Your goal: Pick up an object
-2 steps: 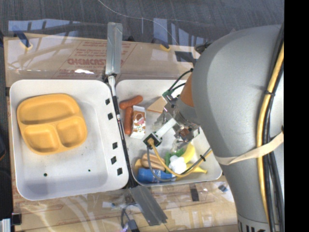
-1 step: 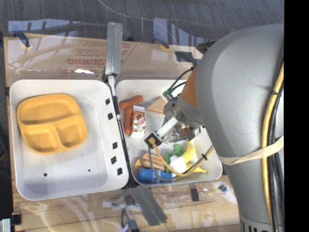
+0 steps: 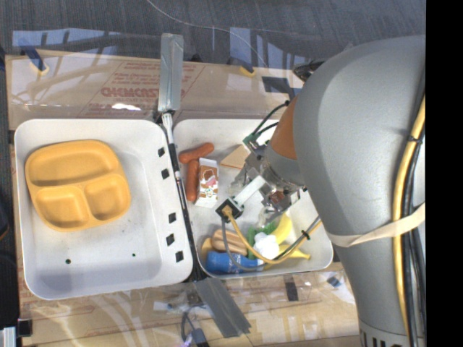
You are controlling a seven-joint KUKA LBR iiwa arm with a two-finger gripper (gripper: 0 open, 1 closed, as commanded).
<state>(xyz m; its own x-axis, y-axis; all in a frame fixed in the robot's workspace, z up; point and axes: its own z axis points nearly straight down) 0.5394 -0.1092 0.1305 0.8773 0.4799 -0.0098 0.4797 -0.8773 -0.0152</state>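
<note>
The pincer (image 3: 278,197) hovers in the right bin (image 3: 189,132); I cannot tell its state. Left of it lies a small carton (image 3: 207,182), likely light and stiff; grip its long sides.

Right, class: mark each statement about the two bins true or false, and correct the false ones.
1. The yellow divided tray lies in the left bin. True.
2. The two sausages lie inside that tray. False: they lie in the right bin, by its left wall.
3. The arm's tool is above the right bin. True.
4. The small printed packet lies beside the sausages. True.
5. The blue item lies at the far end of the right bin. False: it lies at the near end.
</note>
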